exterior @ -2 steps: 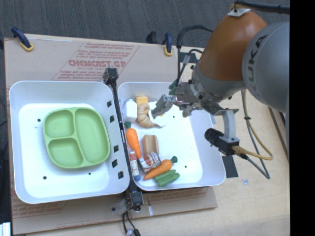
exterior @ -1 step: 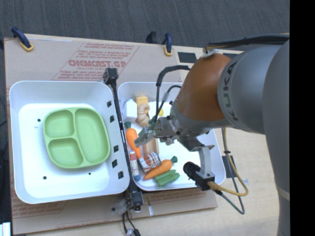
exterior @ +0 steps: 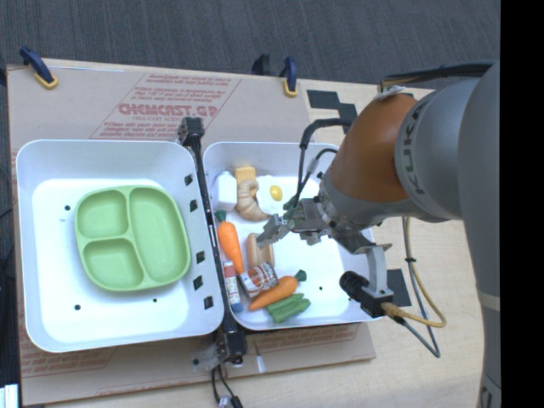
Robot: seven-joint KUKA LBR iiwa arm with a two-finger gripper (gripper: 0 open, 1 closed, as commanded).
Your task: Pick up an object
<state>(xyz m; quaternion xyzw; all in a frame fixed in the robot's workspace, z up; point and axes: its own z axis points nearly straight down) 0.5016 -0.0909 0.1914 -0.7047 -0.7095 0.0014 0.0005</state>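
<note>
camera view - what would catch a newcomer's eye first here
The big grey arm with its orange band reaches in from the right, its hand low over the right bin. That bin holds a heap of toy food: two carrots, a fried egg and a green pod. In the left bin lies a pale green divided plate.

I read red print on the cardboard sheet (exterior: 161, 100) behind the left bin (exterior: 34, 168): a large line like "CHEMCAST GP". The smaller lines around it are too blurred for me to read.
</note>
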